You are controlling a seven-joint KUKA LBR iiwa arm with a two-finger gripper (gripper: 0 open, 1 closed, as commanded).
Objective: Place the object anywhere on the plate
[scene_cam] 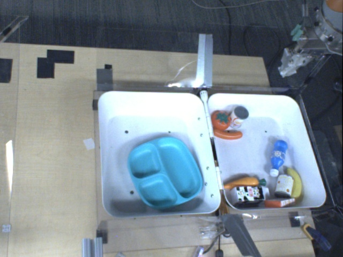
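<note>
Two bins: side by side on the bench (48, 159), seen from above at a slant; a metal divider post (205, 63) stands behind their shared edge.
Left bin (112, 116): holds the blue plate (164, 170), three compartments, sitting toward the front and close to the shared edge.
Plate load: nothing lies on it.
Right bin (300, 122): holds all the loose things, none touching the plate.
Back corner, nearest the post: orange toy (225, 127) with a small can (239, 115) just beside it.
Right side: blue bottle (278, 154), lying well apart from the plate.
Front right corner: banana (294, 181) against a small jar (284, 185).
Front edge, nearest the plate: carrot (242, 182) over a dark printed box (250, 195); a red piece (278, 202) next to them.
Gripper (292, 63): up at the far right, above and behind the right bin, well apart from the plate.
Gripper state: cannot tell; too small and cluttered to read; nothing visibly between the tips.
</note>
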